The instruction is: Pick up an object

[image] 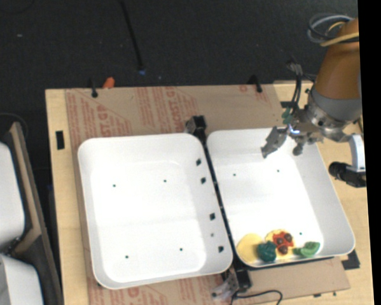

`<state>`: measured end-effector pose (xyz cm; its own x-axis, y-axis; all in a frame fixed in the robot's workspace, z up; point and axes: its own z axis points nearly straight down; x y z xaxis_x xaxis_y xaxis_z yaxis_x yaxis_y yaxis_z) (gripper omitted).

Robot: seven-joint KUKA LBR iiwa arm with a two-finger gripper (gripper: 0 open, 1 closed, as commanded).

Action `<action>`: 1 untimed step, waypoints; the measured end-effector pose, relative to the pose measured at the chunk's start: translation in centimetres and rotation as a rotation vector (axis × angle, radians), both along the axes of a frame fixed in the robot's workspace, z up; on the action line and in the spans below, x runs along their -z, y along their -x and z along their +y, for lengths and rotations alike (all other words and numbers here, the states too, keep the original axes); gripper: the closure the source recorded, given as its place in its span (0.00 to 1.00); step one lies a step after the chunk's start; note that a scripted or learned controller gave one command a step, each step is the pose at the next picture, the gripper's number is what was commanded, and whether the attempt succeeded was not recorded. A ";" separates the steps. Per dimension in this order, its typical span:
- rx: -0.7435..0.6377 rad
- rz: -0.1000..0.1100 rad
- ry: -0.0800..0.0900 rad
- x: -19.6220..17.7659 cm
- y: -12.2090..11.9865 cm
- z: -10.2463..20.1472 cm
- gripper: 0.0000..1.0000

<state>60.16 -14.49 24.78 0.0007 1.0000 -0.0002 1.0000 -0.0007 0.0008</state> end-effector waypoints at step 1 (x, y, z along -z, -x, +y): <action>0.003 0.012 -0.002 14.4 2.0 -3.2 0.00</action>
<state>58.13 -17.64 10.33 0.0035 1.0000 0.0020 0.9999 -0.0035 -0.0114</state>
